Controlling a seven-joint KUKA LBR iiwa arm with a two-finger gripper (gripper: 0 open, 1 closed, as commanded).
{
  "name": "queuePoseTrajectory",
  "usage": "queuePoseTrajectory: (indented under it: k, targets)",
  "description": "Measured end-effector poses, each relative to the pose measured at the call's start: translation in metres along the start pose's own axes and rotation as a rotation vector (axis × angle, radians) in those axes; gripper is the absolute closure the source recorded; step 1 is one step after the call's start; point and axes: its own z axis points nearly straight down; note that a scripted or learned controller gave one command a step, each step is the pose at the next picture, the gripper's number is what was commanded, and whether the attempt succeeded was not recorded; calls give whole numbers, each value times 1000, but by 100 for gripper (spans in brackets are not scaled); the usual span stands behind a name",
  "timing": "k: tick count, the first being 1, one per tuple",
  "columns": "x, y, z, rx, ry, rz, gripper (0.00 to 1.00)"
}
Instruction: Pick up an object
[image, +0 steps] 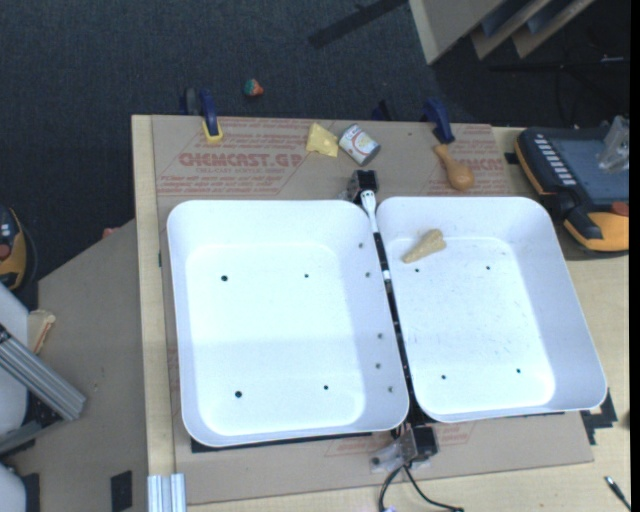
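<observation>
A small tan, cone-shaped object (424, 246) lies in the right bin (560, 330) near its back left corner. The left bin (200, 330) shows a bare white floor with a few dark dots.
Behind the bins on the cardboard bench lie a yellow wedge (322, 141), a small white-and-grey cylinder (358, 144) and a brown wooden piece (455, 169). Blue clamps (209, 112) hold the back edge. A yellow-and-black device (575, 185) sits at the far right.
</observation>
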Motion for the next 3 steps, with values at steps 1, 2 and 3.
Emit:
queuePoseTrajectory:
  k: [1,2,3]
  targets:
    - [-10,-40,-94,-3,0,-3,100]
    - [-8,-37,-98,3,2,-6,100]
    - [-8,-37,-109,-1,-2,-8,100]
